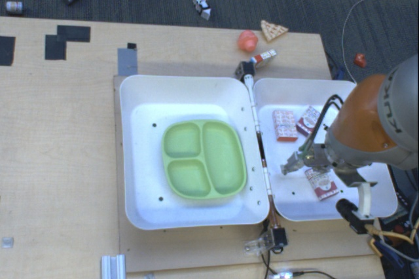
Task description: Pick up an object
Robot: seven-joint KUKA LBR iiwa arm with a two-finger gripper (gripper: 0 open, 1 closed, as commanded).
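Observation:
In the right bin (pixel 288 202) lie three small red-and-white packets: one (pixel 285 125) at the back left, one (pixel 308 120) just right of it, and one (pixel 323 186) near the front. My gripper (pixel 298 163) hangs low over the middle of this bin, left of the front packet and in front of the other two. Nothing shows in its grasp. The grey arm with its orange band (pixel 366 117) covers the bin's right part.
The left bin (pixel 141 140) holds a green divided plate (pixel 204 160). Behind the bins on the bench sit a red ball (pixel 247 40), a toy pizza slice (pixel 273 29) and a small red-tipped stick (pixel 265 57). Cables lie at the front right corner.

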